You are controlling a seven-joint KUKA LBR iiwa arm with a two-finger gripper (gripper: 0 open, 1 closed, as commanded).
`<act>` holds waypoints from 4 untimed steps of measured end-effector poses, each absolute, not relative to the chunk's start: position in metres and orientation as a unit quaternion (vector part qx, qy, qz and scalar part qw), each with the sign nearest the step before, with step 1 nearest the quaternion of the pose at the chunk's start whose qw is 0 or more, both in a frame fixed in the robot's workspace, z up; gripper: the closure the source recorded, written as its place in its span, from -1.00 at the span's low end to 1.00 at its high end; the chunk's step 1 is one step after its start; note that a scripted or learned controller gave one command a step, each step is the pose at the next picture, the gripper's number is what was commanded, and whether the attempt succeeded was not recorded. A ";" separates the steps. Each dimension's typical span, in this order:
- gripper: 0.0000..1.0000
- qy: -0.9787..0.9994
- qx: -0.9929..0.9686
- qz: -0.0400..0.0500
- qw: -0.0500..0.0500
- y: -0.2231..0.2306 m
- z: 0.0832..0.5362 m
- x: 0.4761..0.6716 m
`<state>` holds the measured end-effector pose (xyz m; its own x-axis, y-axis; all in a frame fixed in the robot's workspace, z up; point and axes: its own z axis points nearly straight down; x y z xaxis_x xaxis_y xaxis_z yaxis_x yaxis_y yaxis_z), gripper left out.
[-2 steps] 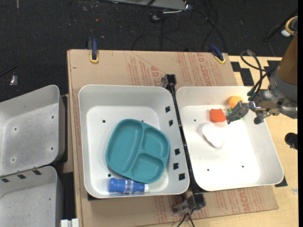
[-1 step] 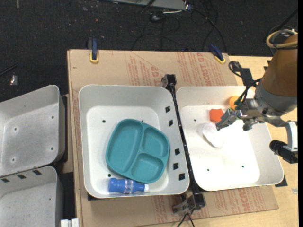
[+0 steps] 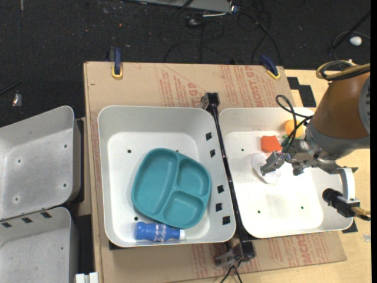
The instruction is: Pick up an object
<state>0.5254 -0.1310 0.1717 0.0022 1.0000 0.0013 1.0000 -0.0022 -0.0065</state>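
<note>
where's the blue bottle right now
The blue plastic bottle lies on its side in the left white bin, along the near wall, just below the teal divided plate.

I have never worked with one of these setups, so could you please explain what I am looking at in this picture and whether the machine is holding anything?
This is one photo from a camera fixed above a bench, looking down at a slant. The grey and orange shape at the right is a robot arm; its gripper, a two-finger claw, hangs low over the right bin. Two shallow white bins sit side by side on a cardboard sheet. The left bin holds a teal divided plate and a blue bottle lying on its side near the front wall. In the right bin, an orange block lies close to the gripper, with a yellowish object partly hidden behind the arm, and something pale and clear right under the fingertips. I cannot tell whether anything is gripped.
</note>
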 end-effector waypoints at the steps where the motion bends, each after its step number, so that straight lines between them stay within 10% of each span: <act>1: -1.00 -0.707 -0.707 0.001 0.001 -0.134 0.126 0.532; 2: 1.00 -0.706 -0.708 0.000 0.000 -0.134 0.138 0.532; 4: 1.00 -0.708 -0.706 -0.001 -0.002 -0.135 0.210 0.525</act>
<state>0.5247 -0.1350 0.2098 -0.0018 1.0000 -0.0011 1.0000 0.0018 0.0033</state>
